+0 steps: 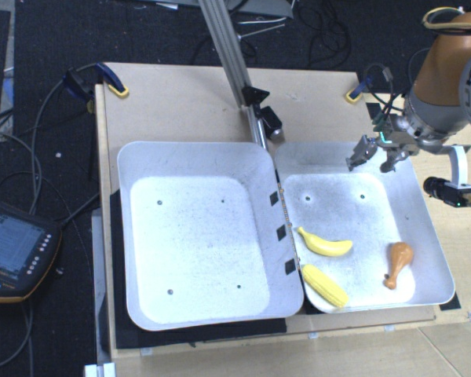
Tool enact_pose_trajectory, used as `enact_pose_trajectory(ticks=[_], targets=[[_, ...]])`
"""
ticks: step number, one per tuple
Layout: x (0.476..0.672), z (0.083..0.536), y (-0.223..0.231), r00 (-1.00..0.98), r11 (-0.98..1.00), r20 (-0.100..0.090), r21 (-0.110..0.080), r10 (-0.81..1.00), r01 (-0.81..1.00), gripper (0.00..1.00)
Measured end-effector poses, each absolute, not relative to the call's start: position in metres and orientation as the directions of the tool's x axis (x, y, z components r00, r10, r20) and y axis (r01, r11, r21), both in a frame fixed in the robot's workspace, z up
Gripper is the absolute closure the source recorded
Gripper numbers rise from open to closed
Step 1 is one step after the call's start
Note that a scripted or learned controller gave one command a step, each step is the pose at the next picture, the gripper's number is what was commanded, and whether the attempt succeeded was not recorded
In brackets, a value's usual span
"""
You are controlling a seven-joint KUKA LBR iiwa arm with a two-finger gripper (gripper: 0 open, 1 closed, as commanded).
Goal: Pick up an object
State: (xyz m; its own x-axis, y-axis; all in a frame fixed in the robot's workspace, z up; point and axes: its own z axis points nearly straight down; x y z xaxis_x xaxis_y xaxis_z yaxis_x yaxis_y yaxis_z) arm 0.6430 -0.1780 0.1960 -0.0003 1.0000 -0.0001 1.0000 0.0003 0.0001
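My gripper (374, 158) hangs over the far edge of the right bin (353, 191), its two dark fingers spread apart with nothing between them. A yellow banana (326, 244) lies in the right bin near the divider. A second yellow piece, like a corn cob (324, 286), rests at the bin's near left corner. A brown drumstick (397, 262) lies toward the near right. All three objects are well in front of the gripper, toward the near side.
The left bin (196, 234) sits beside the right one. A slanted metal pole (235, 61) with a black clamp stands behind the bins' seam. Yellow clamps (118, 89) mark the bench's back corners. A pendant (12, 250) lies off the bench at left.
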Motion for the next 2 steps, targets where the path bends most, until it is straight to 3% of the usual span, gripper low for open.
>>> enact_pose_trajectory(ticks=[1, 2], targets=[[0.643, 0.196, -0.178, 0.000, 0.000, 0.000, 0.000, 1.000, 1.000, 0.00], [0.647, 0.149, -0.184, 0.000, 0.000, 0.001, -0.004, 1.000, 1.000, 0.00]])
